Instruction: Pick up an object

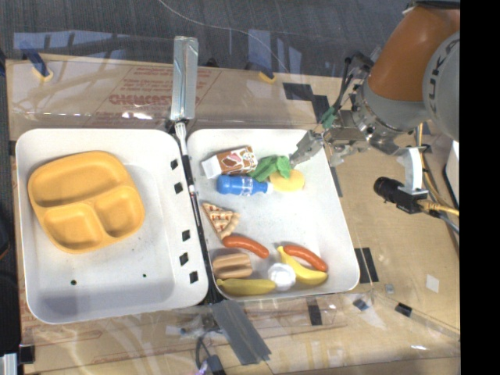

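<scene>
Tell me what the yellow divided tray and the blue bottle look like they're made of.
The yellow divided tray looks like molded plastic with a matte finish: one even color, soft rounded compartment edges. The blue bottle is probably toy plastic too, smooth and slightly glossy, with a white cap; at this size that's a guess.

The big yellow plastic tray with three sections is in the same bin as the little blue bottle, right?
Not quite. The camera view shows the yellow sectioned plastic tray in the left white bin, while the little blue bottle lies in the right white bin.

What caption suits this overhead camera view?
Hand reaches the green toy in the right bin; yellow tray sits in the left bin.
</scene>
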`<state>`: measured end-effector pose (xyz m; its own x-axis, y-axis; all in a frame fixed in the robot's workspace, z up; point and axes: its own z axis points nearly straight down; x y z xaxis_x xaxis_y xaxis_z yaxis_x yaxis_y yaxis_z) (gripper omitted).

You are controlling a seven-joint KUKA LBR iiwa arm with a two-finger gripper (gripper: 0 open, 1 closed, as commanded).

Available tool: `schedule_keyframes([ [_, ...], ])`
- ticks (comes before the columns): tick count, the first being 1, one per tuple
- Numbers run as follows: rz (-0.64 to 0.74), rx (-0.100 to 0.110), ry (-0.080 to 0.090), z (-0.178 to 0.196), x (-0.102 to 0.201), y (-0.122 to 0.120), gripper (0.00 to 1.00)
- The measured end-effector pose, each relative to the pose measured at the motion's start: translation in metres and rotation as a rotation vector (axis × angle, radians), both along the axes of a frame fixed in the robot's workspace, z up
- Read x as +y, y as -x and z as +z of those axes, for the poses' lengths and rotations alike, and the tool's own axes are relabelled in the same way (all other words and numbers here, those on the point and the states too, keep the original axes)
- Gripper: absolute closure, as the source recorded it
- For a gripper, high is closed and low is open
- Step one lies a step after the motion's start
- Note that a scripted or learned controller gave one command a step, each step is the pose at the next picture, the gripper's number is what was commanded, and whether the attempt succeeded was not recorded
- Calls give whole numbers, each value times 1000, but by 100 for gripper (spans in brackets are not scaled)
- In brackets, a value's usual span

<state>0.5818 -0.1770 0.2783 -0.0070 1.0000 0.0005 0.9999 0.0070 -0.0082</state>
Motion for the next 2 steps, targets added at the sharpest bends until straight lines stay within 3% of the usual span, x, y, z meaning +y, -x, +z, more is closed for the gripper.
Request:
schedule_keyframes([
  [1,-53,10,-3,-145,-19,25,0],
  [2,-143,-15,1,-184,-23,-63,0],
])
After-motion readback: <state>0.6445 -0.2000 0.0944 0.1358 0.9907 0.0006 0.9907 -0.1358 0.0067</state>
